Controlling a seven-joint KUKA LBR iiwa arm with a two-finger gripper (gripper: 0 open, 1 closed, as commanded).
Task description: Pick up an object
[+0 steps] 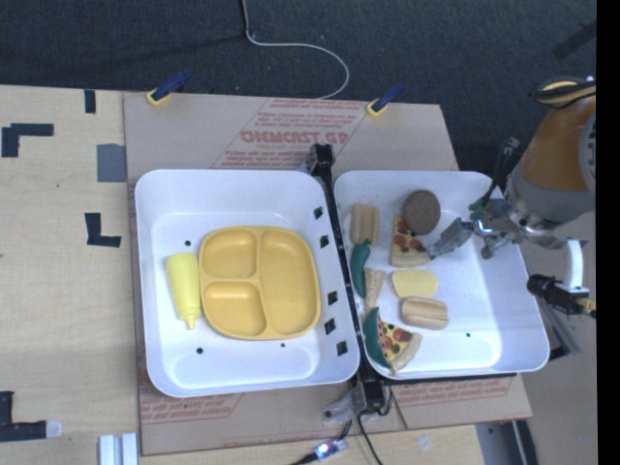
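The right bin [504, 342] holds toy food: a brown round patty [420, 209], a pizza slice [407, 242], a tan breadstick piece [362, 224], a green pepper [359, 265], a yellow cheese slice [415, 283], a bun [424, 311] and a second pizza slice [392, 343] at the front. My gripper [467, 243] hangs over the right half of this bin, just right of the patty and the first pizza slice. Its fingers are spread apart, with nothing between them. The left fingertip [443, 241] is close to the pizza slice's right edge.
The left bin [155, 356] holds a yellow divided plate [260, 282] and a yellow squeeze bottle [183, 288] beside it. The arm's orange and grey wrist [557, 163] stands over the right bin's far right edge. A black clip strip [334, 260] runs between the bins.
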